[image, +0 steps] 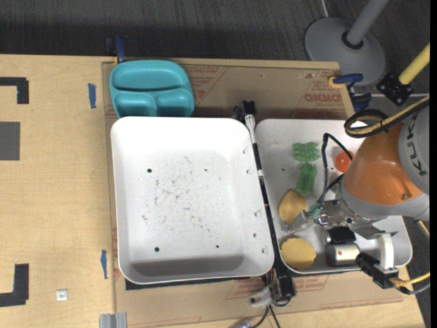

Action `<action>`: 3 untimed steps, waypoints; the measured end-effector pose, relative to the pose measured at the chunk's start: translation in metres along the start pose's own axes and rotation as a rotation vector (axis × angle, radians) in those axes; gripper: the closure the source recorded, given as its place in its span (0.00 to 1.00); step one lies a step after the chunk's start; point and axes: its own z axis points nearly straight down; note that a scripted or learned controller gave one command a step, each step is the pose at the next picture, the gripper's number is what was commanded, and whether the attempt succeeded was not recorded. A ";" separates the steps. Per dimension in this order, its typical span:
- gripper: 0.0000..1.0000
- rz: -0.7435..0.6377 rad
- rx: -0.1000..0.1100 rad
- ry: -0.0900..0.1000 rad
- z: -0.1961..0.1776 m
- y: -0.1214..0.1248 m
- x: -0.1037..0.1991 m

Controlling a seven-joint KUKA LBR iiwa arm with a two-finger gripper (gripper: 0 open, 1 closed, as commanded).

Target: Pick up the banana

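Observation:
In the right bin (pixel 273 134), a yellow piece that looks like the banana (pixel 292 205) lies near the left wall, its shape partly hidden by the arm. My gripper (pixel 316 214) is low in this bin, right beside that piece on its right and touching or nearly touching it. The orange-banded wrist (pixel 375 173) covers the bin's right half. A second, rounder yellow object (pixel 298 252) rests at the bin's front left corner, just below the gripper.
Two green objects (pixel 306 151) (pixel 306 178) lie in the right bin's back part, with a small orange object (pixel 342 162) beside the wrist. The left bin (pixel 184 197) is beside it. A teal tray (pixel 151 87) stands behind the left bin.

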 end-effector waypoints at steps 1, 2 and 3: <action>0.00 0.207 0.001 -0.001 -0.099 0.061 0.018; 1.00 0.206 0.000 -0.002 -0.109 0.061 0.018; 1.00 -0.221 0.004 0.001 -0.099 0.028 0.088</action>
